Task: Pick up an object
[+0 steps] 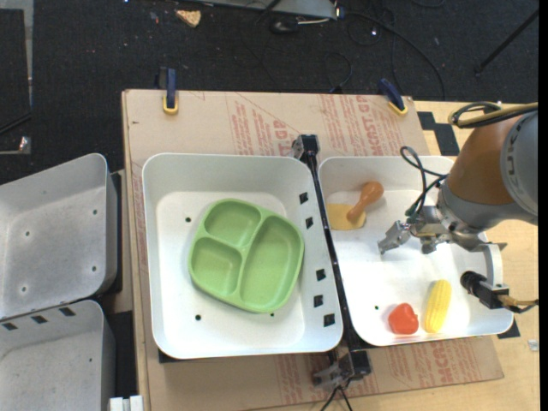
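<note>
Brown board bench [231,118], two white bins side by side, left bin [163,229], right bin [377,315]

I see open floor mid right bin [370,330] between the wooden spatula [358,205] above and the tomato [404,318] and corn cob [437,306] below; the green divided plate [247,254] crowds the left bin [163,229].

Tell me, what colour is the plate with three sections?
Light green. The plate shows in the camera view, lying in the left bin.

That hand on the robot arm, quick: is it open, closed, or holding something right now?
Hand: hovering over the right bin, holding nothing that can be seen; open or closed cannot be told from this view.
</note>
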Robot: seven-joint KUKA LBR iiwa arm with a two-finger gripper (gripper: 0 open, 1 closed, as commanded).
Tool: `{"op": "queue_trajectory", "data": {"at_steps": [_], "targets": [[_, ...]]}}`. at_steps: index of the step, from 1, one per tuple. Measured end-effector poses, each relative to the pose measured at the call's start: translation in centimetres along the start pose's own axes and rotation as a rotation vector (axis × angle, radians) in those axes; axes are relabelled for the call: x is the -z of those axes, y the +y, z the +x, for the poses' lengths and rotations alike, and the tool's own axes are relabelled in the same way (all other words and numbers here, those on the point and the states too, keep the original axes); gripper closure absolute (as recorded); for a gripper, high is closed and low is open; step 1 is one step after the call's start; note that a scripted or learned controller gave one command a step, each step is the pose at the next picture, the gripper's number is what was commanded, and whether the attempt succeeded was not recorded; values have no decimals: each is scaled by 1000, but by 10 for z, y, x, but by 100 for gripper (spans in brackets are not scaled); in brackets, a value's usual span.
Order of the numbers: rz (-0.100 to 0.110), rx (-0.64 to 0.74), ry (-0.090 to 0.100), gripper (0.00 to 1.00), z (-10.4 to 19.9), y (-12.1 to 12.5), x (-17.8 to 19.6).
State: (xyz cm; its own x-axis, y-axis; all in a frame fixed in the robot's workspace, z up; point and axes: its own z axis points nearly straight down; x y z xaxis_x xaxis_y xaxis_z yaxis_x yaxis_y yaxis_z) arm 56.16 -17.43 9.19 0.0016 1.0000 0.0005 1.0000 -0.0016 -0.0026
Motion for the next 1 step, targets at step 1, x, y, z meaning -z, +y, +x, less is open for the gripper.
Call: {"op": "queue_trajectory", "data": {"at_steps": [1], "targets": [[-3,0,-1,100,0,1,13]]}}
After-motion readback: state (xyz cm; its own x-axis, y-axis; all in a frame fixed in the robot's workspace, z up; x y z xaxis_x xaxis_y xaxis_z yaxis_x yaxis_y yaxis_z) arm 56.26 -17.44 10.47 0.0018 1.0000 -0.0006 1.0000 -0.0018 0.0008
